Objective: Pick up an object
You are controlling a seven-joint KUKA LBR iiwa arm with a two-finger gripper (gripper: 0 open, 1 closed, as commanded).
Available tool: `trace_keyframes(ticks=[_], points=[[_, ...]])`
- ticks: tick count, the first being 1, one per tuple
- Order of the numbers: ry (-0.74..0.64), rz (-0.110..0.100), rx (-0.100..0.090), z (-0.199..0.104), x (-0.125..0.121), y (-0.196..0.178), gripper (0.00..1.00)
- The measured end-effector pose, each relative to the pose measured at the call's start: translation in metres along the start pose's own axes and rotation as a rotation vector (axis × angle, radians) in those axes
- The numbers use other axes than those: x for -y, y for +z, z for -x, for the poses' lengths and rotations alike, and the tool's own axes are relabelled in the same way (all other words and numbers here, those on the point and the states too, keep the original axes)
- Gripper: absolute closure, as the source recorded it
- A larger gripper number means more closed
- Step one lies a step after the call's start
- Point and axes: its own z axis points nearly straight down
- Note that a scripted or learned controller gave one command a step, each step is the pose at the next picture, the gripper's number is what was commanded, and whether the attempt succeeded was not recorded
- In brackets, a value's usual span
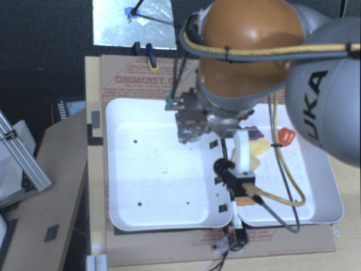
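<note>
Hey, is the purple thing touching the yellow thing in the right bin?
Cannot tell. The camera view shows the purple thing meeting the yellow thing with no visible gap, but the arm partly covers both.

L bin (158,168) & R bin (318,185) are showing white, L w/ few dark specks. R bin is holding red-orange obj (286,135), yellow obj (260,147) & purple obj (252,132). Tan cardboard (141,81) is carrying red lettering. Grey arm (333,55) is wearing orange band.

From my end the arm (324,89) comes in from the right and looms large up top, orange band (248,38) bulging toward the camera, wrist (225,105) pointed down, gripper (190,126) tucked low beneath it.
</note>
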Motion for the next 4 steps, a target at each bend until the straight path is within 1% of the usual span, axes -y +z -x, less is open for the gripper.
trace_keyframes(ticks=[1, 2, 3, 4], points=[[0.003, 0.003, -0.001, -0.044, -0.001, 0.01, 1.0], [0.011, -0.011, 0.007, -0.041, 0.0, 0.158, 1.0], [0.011, -0.005, 0.004, -0.041, -0.001, 0.241, 1.0], [0.012, 0.013, -0.001, -0.041, -0.066, 0.181, 1.0]])
